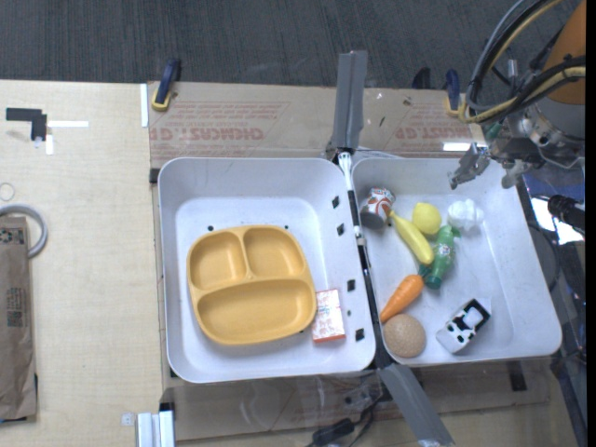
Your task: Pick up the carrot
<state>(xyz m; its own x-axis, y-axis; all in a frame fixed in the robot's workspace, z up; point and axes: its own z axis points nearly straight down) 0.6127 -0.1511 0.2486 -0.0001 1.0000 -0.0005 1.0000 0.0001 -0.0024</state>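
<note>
Orange carrot: one, among seven things; tool state unclear.

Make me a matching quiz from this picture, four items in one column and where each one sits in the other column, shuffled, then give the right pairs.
Things:
1. orange plastic carrot
2. yellow three-compartment plate
3. black-and-white toy cow
4. round yellow lemon

Places:
A. left bin, taking up most of its floor
B. right bin, near the front right corner
C. right bin, toward the back, beside the yellow banana
D. right bin, by the divider, just above the tan round potato

Pairs: 1-D, 2-A, 3-B, 4-C
</note>
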